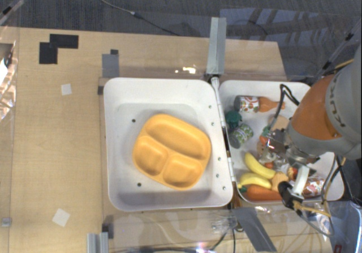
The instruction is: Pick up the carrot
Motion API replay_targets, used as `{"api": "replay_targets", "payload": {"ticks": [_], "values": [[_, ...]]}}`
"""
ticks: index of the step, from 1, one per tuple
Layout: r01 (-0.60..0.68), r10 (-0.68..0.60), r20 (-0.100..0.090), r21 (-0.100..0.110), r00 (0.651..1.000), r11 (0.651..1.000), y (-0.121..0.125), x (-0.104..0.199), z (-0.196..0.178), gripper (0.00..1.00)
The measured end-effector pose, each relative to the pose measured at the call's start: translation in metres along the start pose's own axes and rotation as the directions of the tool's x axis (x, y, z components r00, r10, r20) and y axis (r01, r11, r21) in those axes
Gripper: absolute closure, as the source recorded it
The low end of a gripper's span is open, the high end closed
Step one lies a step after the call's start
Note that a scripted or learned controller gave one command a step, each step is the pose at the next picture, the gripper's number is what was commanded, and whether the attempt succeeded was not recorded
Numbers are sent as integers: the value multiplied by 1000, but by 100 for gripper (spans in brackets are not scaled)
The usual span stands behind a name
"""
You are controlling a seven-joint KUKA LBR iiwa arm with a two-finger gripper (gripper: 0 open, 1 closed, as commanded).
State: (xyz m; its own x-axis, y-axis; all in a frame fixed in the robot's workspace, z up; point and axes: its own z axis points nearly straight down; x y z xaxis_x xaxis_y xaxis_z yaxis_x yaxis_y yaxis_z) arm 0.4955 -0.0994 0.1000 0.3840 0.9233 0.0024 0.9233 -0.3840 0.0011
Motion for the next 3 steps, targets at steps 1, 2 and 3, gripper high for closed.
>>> {"api": "replay_targets", "payload": {"ticks": [1,2,3], "values": [[-265,265,2,-2,964,964,19,-66,-31,100],[-150,150,0,0,989,989,-9,2,8,100],[-153,153,0,-2,988,988,-8,0,7,0]]}}
